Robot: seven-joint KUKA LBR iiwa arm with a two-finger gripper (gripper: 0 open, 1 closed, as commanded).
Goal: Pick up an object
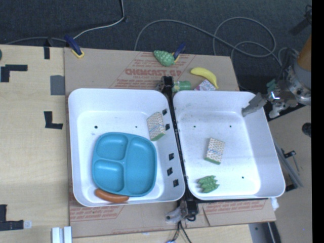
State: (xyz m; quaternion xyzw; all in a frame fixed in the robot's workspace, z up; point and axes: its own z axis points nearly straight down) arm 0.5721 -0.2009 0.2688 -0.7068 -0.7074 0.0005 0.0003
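Dark carpet with loose cables lies behind a wooden bench carrying two white bins side by side. Left bin (81, 135) holds a blue divided plate (124, 164), an orange sausage (111, 196) at the plate's near edge, and a sponge (156, 125) leaning on the inner wall. Right bin (263, 156) holds a second sponge (215, 150) near its middle and a green toy (207, 183) toward the near rim. A banana (204, 76) lies outside, behind the bins. Gripper (251, 107) hangs over the right bin's far right corner, holding nothing; whether it is apart or together cannot be told. Recommended: travel to the middle sponge, well apart from other items, and straddle its narrow sides before descending.
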